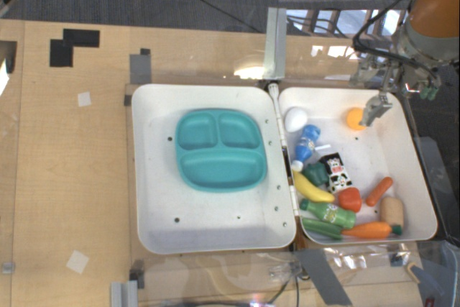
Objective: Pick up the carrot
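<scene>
Above the rear of the right bin (424, 176), the gripper (375, 110) hangs on its grey and orange arm, next to a small orange-yellow object (354, 118) near the back wall; how wide the jaws stand cannot be told from this view, and nothing is seen between them. Two carrot-like items lie in this bin. The carrot (371, 230) taken here as the target lies flat along the front wall, just beside a green bottle (327, 213) and below a tan block (392, 211). Its long axis runs close to parallel with the front wall, nearly left to right across the view; the thick orange body occupies the left and centre, and a small green end appears to point right, though that detail is small. A shorter orange piece (379, 190) lies diagonally further back, with its upper end to the right. The step in hand is judged to be the approach: the gripper is well apart from the carrot and the pick has not begun. The next move calls for travel toward the front of the bin, then rotation of the wrist so that the jaws close across the narrow width of the carrot, square to its long axis. Descent should be made over the mid-body, where neighbouring items and the front wall leave little clearance. The left bin (151, 219) carries a teal divided plate (219, 149) and plays no part in this step.
</scene>
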Controlling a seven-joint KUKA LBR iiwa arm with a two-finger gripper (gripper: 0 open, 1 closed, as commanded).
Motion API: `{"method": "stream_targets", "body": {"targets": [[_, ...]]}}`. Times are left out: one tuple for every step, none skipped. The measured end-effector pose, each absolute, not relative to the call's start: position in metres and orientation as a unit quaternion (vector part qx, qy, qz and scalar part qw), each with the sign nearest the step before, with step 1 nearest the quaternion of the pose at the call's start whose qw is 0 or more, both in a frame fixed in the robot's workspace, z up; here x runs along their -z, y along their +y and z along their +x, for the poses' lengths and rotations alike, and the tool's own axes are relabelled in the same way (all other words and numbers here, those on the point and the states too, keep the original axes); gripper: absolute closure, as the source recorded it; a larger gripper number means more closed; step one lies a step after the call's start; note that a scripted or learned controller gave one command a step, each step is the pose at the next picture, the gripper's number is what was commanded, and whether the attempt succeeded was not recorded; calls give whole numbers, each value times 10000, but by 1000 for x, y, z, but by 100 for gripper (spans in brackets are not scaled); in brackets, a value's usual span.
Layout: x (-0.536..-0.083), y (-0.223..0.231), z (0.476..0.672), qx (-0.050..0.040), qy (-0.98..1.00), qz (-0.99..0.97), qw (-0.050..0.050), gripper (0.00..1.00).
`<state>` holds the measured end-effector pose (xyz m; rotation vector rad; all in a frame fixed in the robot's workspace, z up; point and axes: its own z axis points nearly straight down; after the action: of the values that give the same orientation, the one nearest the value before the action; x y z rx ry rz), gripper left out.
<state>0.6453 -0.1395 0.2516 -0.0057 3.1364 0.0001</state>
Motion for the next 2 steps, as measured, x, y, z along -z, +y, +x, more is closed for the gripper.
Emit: {"method": "stream_targets", "body": {"targets": [[-180,-165,670,-7,9970,777,3,0],[-195,-205,663,1,9900,1411,35,0]]}}
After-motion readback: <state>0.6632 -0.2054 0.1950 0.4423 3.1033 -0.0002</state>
